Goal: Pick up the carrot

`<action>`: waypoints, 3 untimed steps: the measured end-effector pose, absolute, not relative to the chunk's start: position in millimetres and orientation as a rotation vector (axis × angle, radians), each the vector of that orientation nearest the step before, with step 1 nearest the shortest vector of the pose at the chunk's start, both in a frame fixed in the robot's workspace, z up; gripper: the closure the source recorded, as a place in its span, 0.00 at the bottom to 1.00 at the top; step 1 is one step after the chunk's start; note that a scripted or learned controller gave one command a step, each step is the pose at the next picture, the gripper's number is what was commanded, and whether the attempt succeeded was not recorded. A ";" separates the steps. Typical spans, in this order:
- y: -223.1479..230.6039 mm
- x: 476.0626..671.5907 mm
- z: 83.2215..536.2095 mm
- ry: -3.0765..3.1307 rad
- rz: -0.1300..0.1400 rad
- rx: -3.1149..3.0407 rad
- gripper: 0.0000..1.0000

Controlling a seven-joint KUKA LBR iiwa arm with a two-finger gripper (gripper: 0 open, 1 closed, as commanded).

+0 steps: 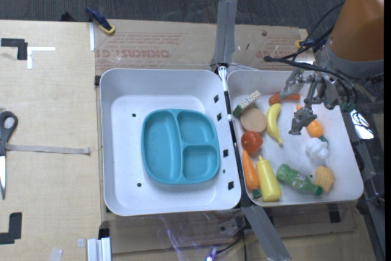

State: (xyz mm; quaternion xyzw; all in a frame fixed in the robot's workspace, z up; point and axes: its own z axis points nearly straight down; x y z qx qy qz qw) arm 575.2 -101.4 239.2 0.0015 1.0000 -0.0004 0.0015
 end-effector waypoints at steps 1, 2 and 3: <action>-182.1 619.9 217.7 3.135 -0.002 0.085 0.00; -222.1 646.9 124.7 3.135 -0.002 0.093 0.00; -221.7 646.0 93.7 3.133 0.000 0.256 0.00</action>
